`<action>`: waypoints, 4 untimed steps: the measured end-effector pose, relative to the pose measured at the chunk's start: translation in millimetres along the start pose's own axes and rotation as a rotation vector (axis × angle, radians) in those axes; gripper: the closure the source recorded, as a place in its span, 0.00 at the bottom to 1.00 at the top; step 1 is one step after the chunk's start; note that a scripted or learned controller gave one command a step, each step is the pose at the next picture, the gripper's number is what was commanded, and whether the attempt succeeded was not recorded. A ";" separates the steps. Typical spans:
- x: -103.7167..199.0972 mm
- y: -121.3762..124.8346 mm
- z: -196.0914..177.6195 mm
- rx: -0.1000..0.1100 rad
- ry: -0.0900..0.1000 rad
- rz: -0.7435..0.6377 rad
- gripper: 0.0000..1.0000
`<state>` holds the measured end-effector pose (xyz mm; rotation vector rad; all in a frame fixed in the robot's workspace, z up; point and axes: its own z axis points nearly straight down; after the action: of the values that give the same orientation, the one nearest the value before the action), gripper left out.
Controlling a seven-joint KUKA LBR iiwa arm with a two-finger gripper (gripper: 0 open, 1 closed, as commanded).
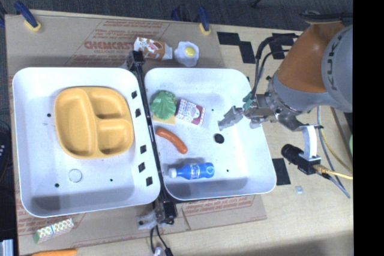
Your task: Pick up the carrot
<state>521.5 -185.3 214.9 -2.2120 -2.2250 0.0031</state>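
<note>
The gripper (230,118) hangs over the right part of the right bin (255,174), reaching in from the right. Its fingers are too small and blurred to tell whether they are apart or together; nothing shows between them. The carrot (171,139) lies on the bin floor well to the gripper's left, apart from it. A green vegetable (163,104) and a small carton (190,111) sit above the carrot, a blue bottle (193,171) below it.

Even, soft overhead light; faint shadows in the white bins (36,129); slightly soft focus throughout.
</note>
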 end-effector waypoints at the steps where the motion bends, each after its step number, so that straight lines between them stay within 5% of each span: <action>1: 62.6 24.3 93.1 0.002 0.000 -0.027 0.00; 2: 84.3 27.3 119.5 -0.008 -0.003 -0.078 0.00; 3: 85.8 28.4 109.1 -0.008 -0.001 -0.082 1.00; 4: 114.6 26.2 -63.6 -0.004 -0.003 -0.201 1.00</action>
<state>547.2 -70.6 278.6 -1.9803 -2.4395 0.0005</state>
